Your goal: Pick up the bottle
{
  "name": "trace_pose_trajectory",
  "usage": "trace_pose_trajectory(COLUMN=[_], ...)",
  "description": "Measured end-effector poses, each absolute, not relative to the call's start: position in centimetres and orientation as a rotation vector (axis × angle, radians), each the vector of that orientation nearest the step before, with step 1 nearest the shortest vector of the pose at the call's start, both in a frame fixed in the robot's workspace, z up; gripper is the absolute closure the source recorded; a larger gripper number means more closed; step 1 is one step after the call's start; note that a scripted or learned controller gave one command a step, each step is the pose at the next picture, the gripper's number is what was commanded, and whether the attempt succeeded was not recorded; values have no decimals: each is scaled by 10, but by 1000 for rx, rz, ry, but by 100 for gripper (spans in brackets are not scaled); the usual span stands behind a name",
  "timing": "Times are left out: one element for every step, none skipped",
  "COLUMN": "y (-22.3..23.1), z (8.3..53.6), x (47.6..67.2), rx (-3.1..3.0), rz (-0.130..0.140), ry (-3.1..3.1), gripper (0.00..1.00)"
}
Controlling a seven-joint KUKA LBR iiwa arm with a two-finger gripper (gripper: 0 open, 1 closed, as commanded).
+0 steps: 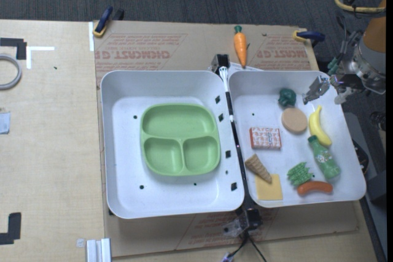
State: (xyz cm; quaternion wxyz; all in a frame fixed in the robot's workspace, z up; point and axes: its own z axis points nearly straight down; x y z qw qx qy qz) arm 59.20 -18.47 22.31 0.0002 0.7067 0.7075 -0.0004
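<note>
Green bottle lying near right bin's right edge, between banana and red sausage. Gripper over far right corner, apart from bottle; jaw state impossible to tell.

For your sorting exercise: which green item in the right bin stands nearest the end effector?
The dark green broccoli, left of the end effector; the bottle and the leafy greens lie lower.

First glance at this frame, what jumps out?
The big green divided tray sits alone in the middle of the left bin. The right bin is crowded with small toy foods: a banana, a green bottle just below it near the right wall, a cheese slice. A toy carrot lies outside on the cardboard above the bins, and the gripper hangs over the right bin's upper right corner.
</note>
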Motion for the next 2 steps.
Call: trace_pose_trajectory(y=[-185,-112], z=[233,241], x=[592,498], rx=[2216,2068], rz=[-1,-2], ry=[2223,2366], gripper=[100,100])
